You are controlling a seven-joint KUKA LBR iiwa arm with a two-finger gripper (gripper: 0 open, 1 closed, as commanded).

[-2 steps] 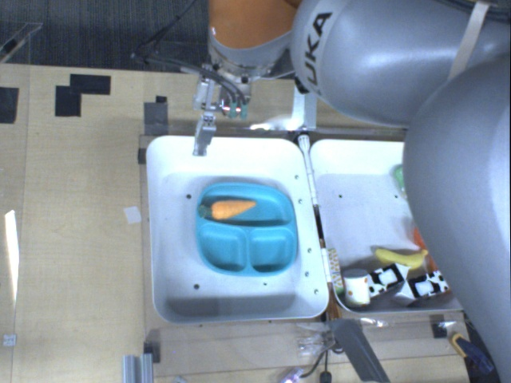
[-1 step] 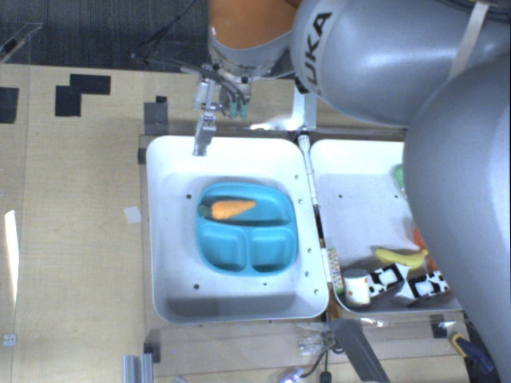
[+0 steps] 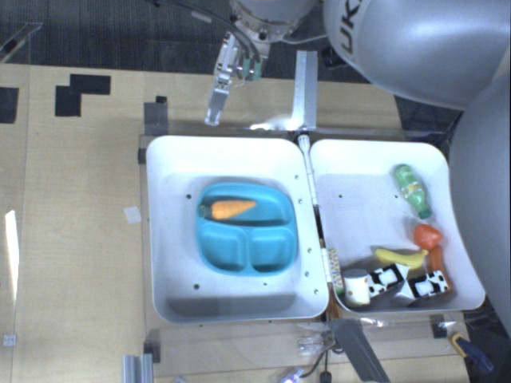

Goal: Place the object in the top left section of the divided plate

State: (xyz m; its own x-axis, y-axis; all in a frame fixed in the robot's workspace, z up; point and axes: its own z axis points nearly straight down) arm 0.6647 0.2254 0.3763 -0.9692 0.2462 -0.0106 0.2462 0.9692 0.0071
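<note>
Above the left bin's far rim, the gripper [image 3: 217, 106] hangs with fingers narrow, holding nothing. Carrot [image 3: 232, 209], orange and tapered, lies lengthwise in the long upper section of the blue divided plate [image 3: 243, 254], spanning toward its left. Risk: if "top left" is stricter, a re-grasp could roll it out.

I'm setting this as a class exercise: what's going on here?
A grey robot arm's gripper hangs above the far edge of the left bin. A carrot lies in the large top section of the blue divided plate. The right bin holds a green bottle, a banana and other toys.
</note>
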